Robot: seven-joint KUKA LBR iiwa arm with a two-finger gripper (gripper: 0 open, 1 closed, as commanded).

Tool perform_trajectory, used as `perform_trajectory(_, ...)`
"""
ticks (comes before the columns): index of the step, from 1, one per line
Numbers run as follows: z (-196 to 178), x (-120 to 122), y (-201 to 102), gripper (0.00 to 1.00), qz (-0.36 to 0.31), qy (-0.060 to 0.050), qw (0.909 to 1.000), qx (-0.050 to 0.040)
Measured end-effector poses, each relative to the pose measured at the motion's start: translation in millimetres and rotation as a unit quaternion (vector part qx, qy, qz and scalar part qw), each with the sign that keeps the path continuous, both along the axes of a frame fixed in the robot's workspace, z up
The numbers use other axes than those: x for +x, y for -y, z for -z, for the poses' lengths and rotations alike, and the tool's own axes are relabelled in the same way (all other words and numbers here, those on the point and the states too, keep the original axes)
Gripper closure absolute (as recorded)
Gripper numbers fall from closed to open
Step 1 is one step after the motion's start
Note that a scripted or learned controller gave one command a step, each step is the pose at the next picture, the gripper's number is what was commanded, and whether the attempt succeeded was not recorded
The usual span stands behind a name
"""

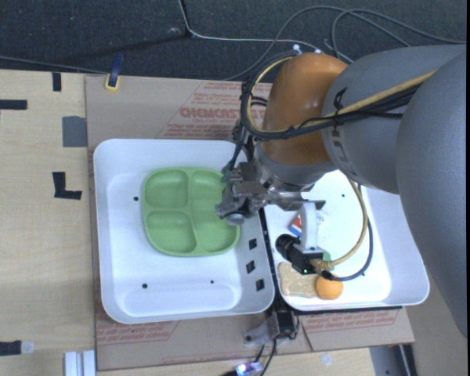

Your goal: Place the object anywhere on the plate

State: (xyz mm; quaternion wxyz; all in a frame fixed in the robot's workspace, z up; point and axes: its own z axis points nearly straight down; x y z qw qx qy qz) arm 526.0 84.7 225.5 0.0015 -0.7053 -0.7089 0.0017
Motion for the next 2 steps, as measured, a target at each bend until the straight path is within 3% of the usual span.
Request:
perform_trajectory(1,-7.6,-18.4,-50.6,1.0,0.0,0.001,1.0,0.0002)
perform_trajectory(2,-7.4,-17.9,-48.9,0.0,0.001,0.001,1.0,-0.0001)
